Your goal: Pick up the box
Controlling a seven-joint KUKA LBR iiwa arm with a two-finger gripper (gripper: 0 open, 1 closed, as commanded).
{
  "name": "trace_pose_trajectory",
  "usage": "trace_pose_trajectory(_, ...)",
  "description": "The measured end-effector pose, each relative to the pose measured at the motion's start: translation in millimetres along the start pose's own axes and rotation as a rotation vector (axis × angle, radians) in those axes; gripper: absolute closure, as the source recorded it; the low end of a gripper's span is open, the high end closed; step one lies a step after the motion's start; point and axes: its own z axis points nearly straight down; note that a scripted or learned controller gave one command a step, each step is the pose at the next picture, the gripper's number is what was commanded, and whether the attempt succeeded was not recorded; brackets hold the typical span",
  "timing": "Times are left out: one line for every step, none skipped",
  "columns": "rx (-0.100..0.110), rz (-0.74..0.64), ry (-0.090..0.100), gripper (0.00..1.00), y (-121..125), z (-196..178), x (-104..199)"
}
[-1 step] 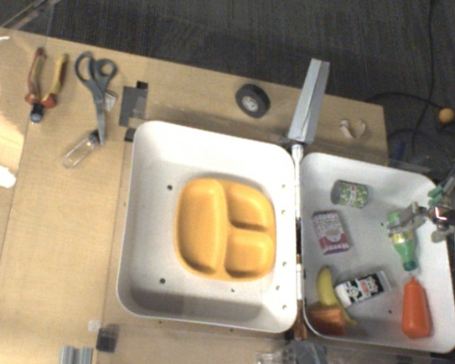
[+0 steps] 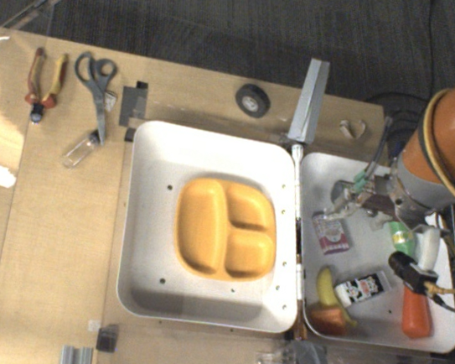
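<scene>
Box (image 2: 361, 288) crowded by banana (image 2: 327, 287)

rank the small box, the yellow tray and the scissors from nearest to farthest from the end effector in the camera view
From the end effector in the right bin:
1. Small box, just below it in the same bin.
2. Yellow tray, in the left bin.
3. Scissors, on the bench at far upper left.
</scene>
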Motion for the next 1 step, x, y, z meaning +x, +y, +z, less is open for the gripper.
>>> trace_pose_trajectory(-0.004, 0.018, 0.000, 0.00, -3.2, 81.1, 7.0)
